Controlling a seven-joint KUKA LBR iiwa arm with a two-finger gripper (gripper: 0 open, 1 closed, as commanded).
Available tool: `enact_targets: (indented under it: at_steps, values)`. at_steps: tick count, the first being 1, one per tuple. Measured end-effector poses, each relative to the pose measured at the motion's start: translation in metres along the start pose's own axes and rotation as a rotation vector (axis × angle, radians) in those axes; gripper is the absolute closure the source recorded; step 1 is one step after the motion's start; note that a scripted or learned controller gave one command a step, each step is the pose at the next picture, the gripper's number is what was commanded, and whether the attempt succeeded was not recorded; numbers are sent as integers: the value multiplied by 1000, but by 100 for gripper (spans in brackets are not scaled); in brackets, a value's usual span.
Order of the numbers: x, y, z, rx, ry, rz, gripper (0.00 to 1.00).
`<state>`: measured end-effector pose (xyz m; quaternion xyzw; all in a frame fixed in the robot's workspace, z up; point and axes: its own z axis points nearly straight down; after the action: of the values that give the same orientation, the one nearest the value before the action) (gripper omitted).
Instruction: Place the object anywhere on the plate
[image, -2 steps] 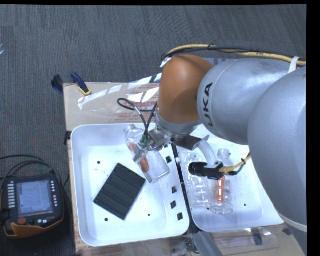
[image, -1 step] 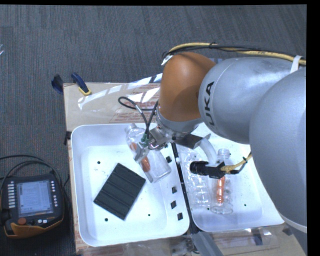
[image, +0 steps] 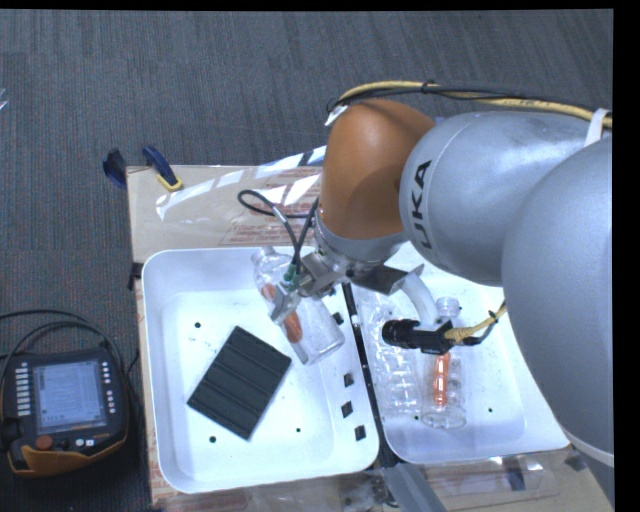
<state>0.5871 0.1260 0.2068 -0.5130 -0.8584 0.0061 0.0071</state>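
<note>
- Claw (image: 293, 290) hangs over a clear plastic bottle (image: 300, 318) in the left white bin (image: 165, 400); its grip cannot be told.
- Judged step: carrying toward the black ribbed square plate (image: 240, 382), nearer and left.

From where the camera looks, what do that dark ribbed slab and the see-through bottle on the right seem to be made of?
The dark slab looks like matte black plastic or rubber; its parallel ridges show no shine. The bottle looks like thin clear plastic: the white bin shows through it, with glints.

We see dark grey carpet flooring (image: 200, 90) around the bench (image: 190, 200). A handheld control pendant (image: 65, 400) lies on the floor, left of the bench.
</note>
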Motion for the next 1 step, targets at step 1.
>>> enact_targets:
  at_steps: [1]
  values:
    - [-54,1,23,-12,-4,5,100]
